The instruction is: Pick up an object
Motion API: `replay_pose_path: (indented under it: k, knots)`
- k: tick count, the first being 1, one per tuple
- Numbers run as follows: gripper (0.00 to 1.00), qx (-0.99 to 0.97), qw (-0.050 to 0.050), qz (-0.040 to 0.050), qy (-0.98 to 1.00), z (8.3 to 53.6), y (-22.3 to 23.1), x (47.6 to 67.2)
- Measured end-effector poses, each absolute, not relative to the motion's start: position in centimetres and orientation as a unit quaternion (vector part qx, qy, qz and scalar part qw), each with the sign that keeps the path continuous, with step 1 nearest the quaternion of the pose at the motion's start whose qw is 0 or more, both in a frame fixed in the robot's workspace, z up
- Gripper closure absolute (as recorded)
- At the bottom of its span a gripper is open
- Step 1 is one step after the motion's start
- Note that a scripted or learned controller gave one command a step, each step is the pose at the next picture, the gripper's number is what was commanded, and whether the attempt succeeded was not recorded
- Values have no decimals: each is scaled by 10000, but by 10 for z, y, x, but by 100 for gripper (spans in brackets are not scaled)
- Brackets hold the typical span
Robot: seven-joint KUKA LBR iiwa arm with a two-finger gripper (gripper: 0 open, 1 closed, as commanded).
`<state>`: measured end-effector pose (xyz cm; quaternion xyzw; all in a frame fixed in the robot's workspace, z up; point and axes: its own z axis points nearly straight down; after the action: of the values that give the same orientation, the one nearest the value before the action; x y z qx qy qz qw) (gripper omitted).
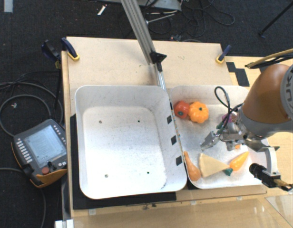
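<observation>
Over the right bin [210,90] you see the grey arm [268,96] with its orange band reaching in from the right, its gripper [214,139] hanging low above the bin floor near the middle. You cannot tell how wide its claw stands, because the metal parts blur together at this slant, and nothing shows between them. Just below and to the right of the gripper lies a pale yellow cheese wedge [212,165], and an orange carrot [239,160] with a green tip leans on the wedge's right side. Another orange carrot [191,167] lies along the bin's left wall, just beside the wedge. Toward the back of the same bin you find a red tomato [181,109] touching a small orange pumpkin [199,112], both well apart from the gripper. A black cable loop [222,96] rises from the wrist behind the gripper. To your left, the left bin [120,139] sits side by side with the right one on the tan bench [118,61]. A silver pole [139,25] slants down from the top of the view to the back edge between the two bins. On the dark floor left of the bench rests a teach pendant [39,151] with a grey screen.
</observation>
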<state>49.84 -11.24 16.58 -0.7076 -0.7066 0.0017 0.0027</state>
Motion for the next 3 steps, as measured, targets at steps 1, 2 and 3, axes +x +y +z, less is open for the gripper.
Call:
replay_pose_path:
  k: [1, 2, 3]
  knots:
    - [0, -7076, 23, 15, -7066, 118, -117, 504]
    - [0, -7074, 1, -1, -7069, 95, -116, 505]
    - [100, -7073, -6, -10, -7069, 106, -116, 506]
